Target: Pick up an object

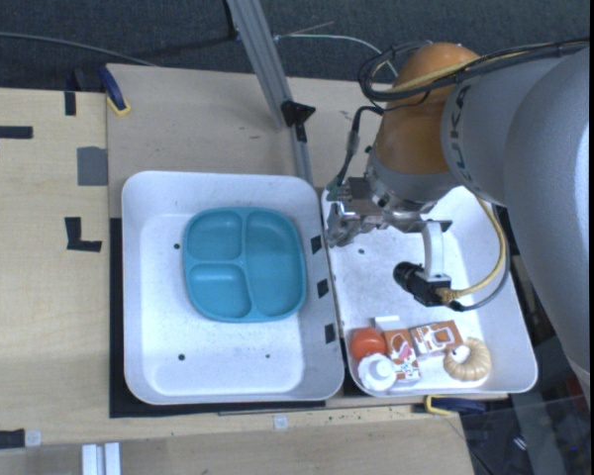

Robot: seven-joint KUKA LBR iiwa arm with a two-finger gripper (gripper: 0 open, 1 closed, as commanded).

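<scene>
Grey arm (544,166) bulk fills the right side, closest to the lens, with the orange band (421,107) above the wrist. It reaches in from the right over the right bin (520,364).

Gripper (345,222) sits low at that bin's far-left corner, just beside the wall shared with the left bin (139,295). Whether it is spread or pressed together cannot be told (dark metal clutter, too blurred). Nothing is seen pinched in it.

A black cylindrical fitting (416,280) with a yellow cable (495,265) hangs off the wrist over the middle of the right bin.

Candidate objects are all clustered along the near edge of the right bin, well apart from the gripper:
- orange-red rounded item (367,341), leftmost
- small white round piece (378,372), just in front of it and touching or nearly so
- red-and-white printed packet (423,345), lying flat in the middle of the cluster
- tan ring-shaped item (468,360) (looks like a toy pastry, not certain), at the right end, next to the packet

Left bin holds one teal divided plate (246,264) with three compartments, lying flat slightly above the bin's centre.

Behind the bins, a grey metal pole (262,57) slants down to the bins' far edge. The wooden bench (40,295) carries black tape marks (79,236) on the left and a blue-and-yellow clip (115,91) near the far-left corner.
</scene>
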